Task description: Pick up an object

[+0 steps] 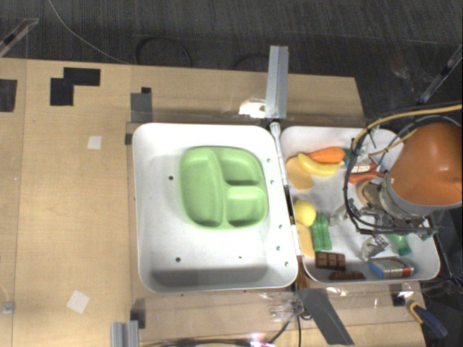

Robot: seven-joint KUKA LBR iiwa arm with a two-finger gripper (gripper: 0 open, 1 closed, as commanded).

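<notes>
The right bin [431, 267] holds several small items. A banana [322, 166] and an orange carrot [329, 154] lie at its back. A lemon [305, 213] sits at the left wall, with a green block [320, 231] beside it. A brown chocolate bar [331, 260] lies near the front, and a blue and grey box [391, 268] at the front right. My arm's orange band [428, 166] hangs over the bin's right half. Below it, my gripper [376, 246] is down among the items just behind the blue and grey box, mostly covered by the wrist and cables.
The left bin [155, 266] carries a green divided plate [221, 186]. A metal post [276, 82] stands at the back between the bins. Black and yellow cables [362, 157] loop off the wrist over the carrot end. The wooden bench [65, 215] lies to the left.
</notes>
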